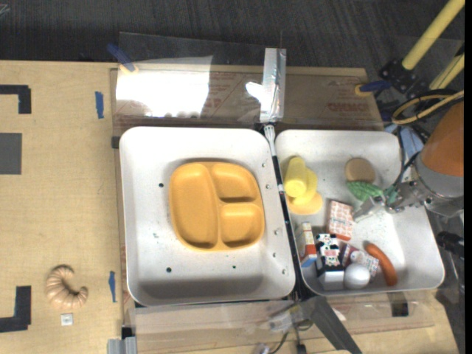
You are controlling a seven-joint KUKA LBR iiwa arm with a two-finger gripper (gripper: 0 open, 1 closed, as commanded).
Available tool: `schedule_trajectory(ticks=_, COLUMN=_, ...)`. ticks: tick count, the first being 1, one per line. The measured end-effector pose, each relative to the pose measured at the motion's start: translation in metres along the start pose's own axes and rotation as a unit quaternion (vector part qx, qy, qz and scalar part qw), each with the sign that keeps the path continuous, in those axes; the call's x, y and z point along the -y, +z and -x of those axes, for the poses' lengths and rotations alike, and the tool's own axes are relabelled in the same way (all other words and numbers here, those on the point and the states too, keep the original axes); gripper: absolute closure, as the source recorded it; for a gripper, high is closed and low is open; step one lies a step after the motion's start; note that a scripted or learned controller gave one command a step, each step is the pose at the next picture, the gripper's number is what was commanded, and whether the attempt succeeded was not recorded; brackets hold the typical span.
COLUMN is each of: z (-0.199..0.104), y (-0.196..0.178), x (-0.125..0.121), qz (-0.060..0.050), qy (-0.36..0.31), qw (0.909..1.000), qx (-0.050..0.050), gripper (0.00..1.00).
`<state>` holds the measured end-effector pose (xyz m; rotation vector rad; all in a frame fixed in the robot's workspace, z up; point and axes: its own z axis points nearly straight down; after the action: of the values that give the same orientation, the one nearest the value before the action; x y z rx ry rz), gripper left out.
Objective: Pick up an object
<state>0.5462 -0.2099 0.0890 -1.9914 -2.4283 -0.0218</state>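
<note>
The right bin [413, 231] holds several small objects. A yellow cup [299, 184] lies at its left side and a tan round piece [360, 169] sits near the back. A green leafy item [365, 191] lies just right of centre. Toward the front are a red-patterned box [339, 218], a black-and-white spotted item [331, 250], a white ball [358, 275] and a red sausage [382, 262]. My gripper [376, 203] reaches in from the right, low in the bin, right beside the green item. Nothing is visibly held.
The left bin [140, 198] carries a yellow divided plate [217, 203]. A croissant-like toy [66, 286] lies on the bench at the front left. The arm's orange band [451, 147] hangs over the right bin's right rim. Yellow cables and poles are at the back right.
</note>
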Motion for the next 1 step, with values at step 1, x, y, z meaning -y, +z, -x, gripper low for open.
schedule_trajectory(ticks=1, z=-0.091, y=0.0024, x=-0.054, qz=0.0, qy=0.081, qw=0.9967, qx=0.005, gripper=0.0)
